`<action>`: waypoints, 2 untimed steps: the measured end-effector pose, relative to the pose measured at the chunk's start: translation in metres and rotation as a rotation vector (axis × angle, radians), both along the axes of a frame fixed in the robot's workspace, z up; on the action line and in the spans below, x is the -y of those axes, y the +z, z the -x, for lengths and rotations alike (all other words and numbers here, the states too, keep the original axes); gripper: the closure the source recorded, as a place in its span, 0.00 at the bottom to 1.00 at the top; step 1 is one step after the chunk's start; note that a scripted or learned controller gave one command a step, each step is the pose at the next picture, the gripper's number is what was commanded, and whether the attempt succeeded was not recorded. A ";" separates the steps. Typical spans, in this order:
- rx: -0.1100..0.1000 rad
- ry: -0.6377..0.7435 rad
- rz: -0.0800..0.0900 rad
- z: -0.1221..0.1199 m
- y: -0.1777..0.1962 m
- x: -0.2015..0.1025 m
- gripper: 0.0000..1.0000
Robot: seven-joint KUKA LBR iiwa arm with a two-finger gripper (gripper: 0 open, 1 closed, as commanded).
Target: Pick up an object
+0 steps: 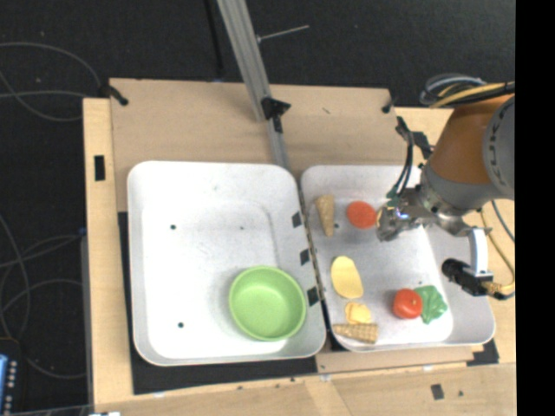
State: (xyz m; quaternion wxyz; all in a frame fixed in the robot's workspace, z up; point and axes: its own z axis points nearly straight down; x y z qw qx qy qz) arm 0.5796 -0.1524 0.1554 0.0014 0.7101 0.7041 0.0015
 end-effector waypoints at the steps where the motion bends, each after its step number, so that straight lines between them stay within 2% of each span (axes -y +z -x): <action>1: 0.005 0.013 0.002 -0.002 0.065 0.002 1.00; 2: 0.002 0.013 0.001 -0.004 0.097 0.003 1.00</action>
